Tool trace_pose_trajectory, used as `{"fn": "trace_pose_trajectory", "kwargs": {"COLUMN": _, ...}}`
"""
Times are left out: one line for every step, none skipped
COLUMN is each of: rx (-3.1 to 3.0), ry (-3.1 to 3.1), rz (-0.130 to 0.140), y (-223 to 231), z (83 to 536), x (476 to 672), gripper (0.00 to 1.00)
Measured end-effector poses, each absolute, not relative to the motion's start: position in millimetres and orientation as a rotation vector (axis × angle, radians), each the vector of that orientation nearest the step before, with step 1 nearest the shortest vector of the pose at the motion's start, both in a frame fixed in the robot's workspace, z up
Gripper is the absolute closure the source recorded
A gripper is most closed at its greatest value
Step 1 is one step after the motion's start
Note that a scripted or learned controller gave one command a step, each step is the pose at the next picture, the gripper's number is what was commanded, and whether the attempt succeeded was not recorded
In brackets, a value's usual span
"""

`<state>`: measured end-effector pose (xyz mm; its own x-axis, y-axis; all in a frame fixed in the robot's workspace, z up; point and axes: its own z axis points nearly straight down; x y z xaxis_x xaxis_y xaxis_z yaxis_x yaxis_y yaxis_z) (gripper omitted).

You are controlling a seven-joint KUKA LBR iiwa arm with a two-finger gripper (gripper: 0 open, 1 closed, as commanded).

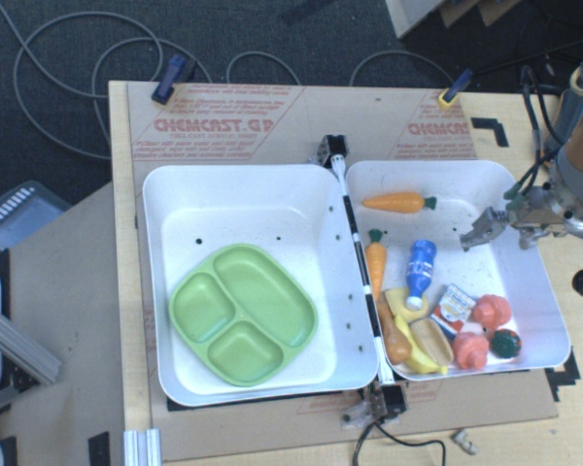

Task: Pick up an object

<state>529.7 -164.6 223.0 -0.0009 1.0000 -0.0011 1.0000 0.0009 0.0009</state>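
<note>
**Gripper hangs over the right bin's far edge, nothing between its fingers**

Well to the gripper's left, the left bin (165,202) holds a green divided plate (243,313) lying flat with three compartments. Closer, the right bin (534,260) carries the task's things. An orange toy carrot (396,202) lies crosswise, left of the gripper and a little farther back. A second carrot (375,265) lies along the divider between the bins, below and left of the gripper. Beside it a blue bottle (420,272) with a white cap lies tilted. Nearer the front a yellow banana (410,328) is partly covered by a hot dog bun (432,340). A small printed packet (455,306), hard to read, sits next to two pink-red round fruits (492,311) and a dark green-and-red item (506,343) too small to name.

The gripper (476,233) sits above the bin's right side, its fingers slightly apart and gripping nothing; the fingertips blur against the white floor. The arm (564,202) is cut off at the right.
</note>
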Motion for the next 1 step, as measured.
{"fn": "trace_pose_trajectory", "kwargs": {"rx": 2.221, "ry": 2.223, "rz": 0.000, "y": -112.8, "z": 162.8, "x": 532.3, "gripper": 0.00}}
